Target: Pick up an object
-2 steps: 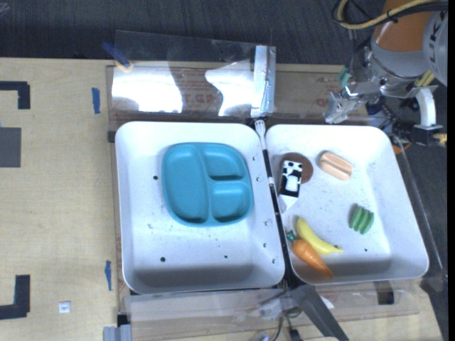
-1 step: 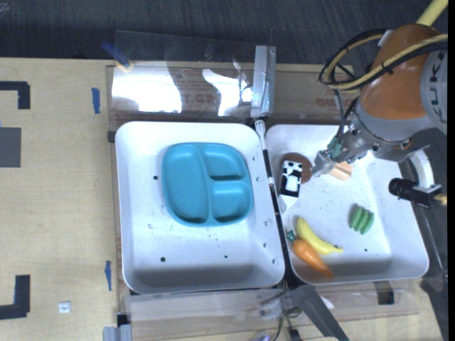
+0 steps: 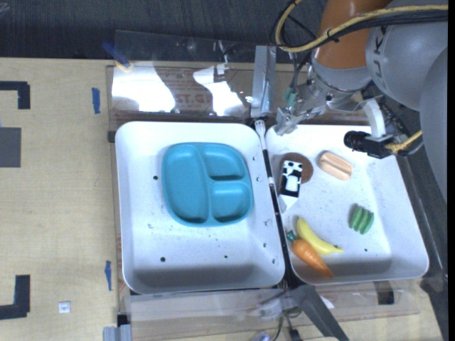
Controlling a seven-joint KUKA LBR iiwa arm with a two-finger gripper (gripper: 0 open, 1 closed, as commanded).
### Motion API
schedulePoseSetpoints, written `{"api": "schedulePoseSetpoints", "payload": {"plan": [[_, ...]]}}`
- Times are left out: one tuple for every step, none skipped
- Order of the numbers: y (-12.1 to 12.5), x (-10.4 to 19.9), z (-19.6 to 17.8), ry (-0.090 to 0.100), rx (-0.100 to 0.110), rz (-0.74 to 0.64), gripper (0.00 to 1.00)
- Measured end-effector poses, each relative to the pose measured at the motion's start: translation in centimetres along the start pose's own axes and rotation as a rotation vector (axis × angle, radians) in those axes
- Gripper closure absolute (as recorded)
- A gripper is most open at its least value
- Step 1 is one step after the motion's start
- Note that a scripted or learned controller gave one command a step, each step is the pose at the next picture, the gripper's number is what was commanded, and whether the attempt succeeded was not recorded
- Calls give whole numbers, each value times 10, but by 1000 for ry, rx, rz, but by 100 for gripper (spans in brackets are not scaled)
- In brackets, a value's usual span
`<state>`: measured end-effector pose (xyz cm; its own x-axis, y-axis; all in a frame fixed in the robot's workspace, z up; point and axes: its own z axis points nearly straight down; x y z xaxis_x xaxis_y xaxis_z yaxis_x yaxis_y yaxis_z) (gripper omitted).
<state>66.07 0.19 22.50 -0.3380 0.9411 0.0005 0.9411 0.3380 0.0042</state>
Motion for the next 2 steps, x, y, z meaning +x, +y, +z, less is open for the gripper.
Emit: {"api": "schedulePoseSetpoints", "payload": {"plan": [[-38, -14, 0, 0, 4, -151, 100], [-48, -16, 41, 1, 6, -274, 100]]}}
